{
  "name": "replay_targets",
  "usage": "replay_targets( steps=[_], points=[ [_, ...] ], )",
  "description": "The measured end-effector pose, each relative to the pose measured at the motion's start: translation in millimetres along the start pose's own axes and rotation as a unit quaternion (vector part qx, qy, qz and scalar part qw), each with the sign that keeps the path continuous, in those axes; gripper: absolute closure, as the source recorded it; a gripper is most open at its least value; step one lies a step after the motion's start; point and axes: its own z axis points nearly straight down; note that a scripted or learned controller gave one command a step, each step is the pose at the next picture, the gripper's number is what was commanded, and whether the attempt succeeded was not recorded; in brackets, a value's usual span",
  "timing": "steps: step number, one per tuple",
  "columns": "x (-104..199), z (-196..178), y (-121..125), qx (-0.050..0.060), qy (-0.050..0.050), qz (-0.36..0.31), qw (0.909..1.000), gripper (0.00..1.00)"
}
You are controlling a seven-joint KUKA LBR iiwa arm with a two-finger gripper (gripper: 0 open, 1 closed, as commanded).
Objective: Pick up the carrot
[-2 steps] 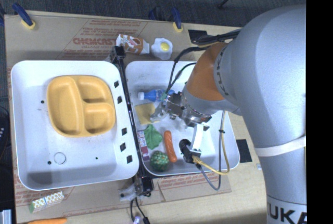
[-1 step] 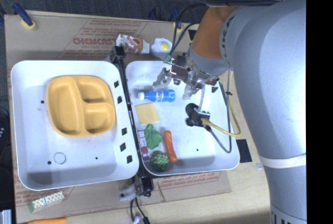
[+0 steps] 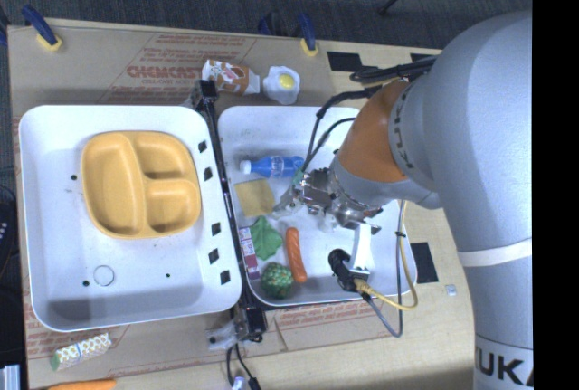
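Observation:
The carrot is a small orange stick lying lengthwise in the right bin, near its front edge. It lies between a green leafy piece and the arm's black cable fitting. My gripper hangs over the middle of the right bin, a short way behind the carrot's far end and apart from it. The metal wrist and the orange band cover the bin's right half. Nothing shows in the gripper's grasp.
In the right bin there are also a blue bottle, a yellow block and a broccoli head. The left bin holds a yellow divided plate. A packet and a white-yellow piece lie behind the bins.

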Motion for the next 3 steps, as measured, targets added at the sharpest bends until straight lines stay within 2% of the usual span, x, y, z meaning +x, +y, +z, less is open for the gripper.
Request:
replay_targets(
  steps=[1,2,3],
  points=[
    [11,-1,-44,-0.001,0.0,0.056,0.9984,0.0],
    [30,0,-31,-0.001,0.0,0.086,0.9963,0.0],
    [20,0,-46,0.001,0.001,0.262,0.965,0.0]
  ],
)
